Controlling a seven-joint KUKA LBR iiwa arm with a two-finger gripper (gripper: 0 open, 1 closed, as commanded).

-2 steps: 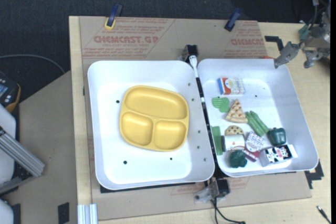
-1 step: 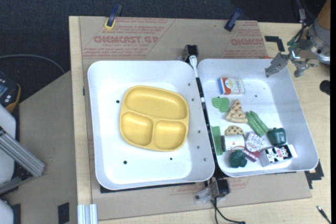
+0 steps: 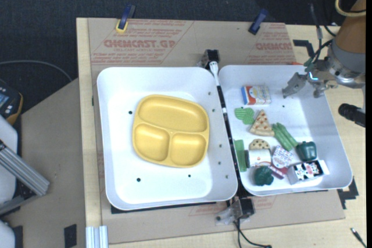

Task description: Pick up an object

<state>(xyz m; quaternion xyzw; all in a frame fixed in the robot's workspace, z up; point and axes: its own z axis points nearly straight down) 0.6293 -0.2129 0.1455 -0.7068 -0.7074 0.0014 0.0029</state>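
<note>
The camera view looks down at a slant on a brown surface (image 3: pixel 174 38) carrying two shallow white bins side by side. The left bin (image 3: pixel 116 177), at centre-left of the frame, holds a yellow divided tray (image 3: pixel 170 129) with three compartments. The right bin (image 3: pixel 337 148), at centre-right, holds a scatter of small items: a white carton (image 3: pixel 256 94) toward its upper part, a pizza-slice toy (image 3: pixel 261 123) just below it, a green leafy piece (image 3: pixel 244 115) beside that, a long green vegetable (image 3: pixel 285 136), a dark green can (image 3: pixel 307 151), and a black-and-white packet (image 3: pixel 307 171) among a tight cluster at the lower end.

The arm enters from the right edge, and the claw (image 3: pixel 303 83) hangs over the upper right part of the right bin, just right of the white carton and apart from it. Its two fingers look spread apart with nothing between them, though at this size the gap is hard to read.

No object has been chosen yet, as far as I can judge. The risks from here: the claw sits close to the bin's far wall, so a descent could land on bare floor or clip the rim. Aimed at the lower cluster, the fingers may straddle two touching items and drag or drop both. The flat carton may slide away instead of lifting.
</note>
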